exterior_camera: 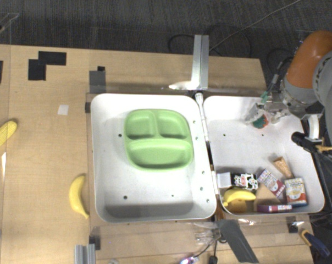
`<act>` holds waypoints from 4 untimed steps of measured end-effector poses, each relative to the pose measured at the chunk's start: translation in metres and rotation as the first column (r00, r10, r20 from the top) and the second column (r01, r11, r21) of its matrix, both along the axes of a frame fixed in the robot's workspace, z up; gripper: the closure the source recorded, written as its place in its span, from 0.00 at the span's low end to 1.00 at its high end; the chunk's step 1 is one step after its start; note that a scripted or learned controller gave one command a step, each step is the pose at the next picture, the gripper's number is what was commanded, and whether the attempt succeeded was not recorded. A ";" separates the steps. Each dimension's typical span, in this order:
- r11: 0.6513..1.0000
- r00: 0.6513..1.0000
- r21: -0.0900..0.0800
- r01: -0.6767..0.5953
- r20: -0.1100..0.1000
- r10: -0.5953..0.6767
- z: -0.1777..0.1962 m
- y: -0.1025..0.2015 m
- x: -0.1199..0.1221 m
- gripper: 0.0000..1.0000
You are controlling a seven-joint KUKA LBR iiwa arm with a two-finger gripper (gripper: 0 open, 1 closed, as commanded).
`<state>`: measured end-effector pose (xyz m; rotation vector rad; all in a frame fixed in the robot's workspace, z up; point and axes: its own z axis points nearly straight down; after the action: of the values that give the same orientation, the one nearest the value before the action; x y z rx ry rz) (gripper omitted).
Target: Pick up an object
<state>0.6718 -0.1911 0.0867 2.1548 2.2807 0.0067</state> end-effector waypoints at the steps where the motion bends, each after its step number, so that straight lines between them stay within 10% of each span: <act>1: 0.991 0.991 0.001 -0.133 0.005 0.133 0.001 0.073 -0.044 0.00; 3: 0.988 0.988 0.000 -0.155 0.000 0.155 0.000 0.060 0.000 0.00; 4: 0.987 0.987 -0.001 -0.159 0.007 0.159 0.010 0.061 0.003 1.00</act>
<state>0.6745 -0.1301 0.0966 1.9627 2.4409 0.0141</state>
